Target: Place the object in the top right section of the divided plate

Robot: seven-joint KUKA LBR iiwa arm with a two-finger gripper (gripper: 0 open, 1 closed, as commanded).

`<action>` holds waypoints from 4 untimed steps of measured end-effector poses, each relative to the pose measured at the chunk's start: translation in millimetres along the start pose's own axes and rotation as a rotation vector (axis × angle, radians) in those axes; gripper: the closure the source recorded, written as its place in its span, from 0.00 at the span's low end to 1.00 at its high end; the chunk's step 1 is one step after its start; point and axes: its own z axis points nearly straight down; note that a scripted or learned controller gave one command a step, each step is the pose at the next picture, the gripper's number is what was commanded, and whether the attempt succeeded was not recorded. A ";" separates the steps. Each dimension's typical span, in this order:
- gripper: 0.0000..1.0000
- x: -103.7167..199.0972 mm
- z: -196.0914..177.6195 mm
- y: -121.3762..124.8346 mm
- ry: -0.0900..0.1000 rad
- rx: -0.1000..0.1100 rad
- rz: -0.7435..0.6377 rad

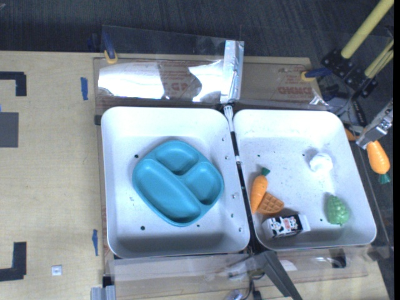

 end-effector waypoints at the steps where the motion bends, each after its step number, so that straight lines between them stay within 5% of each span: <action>1: 1.00 -1.2 -11.5 1.1 -0.008 -0.003 -0.001; 2: 1.00 -82.9 -32.9 -29.9 -0.007 0.000 -0.177; 3: 1.00 29.9 -33.2 27.1 -0.002 -0.001 -0.392; 4: 1.00 109.3 105.8 126.7 0.003 0.000 -0.423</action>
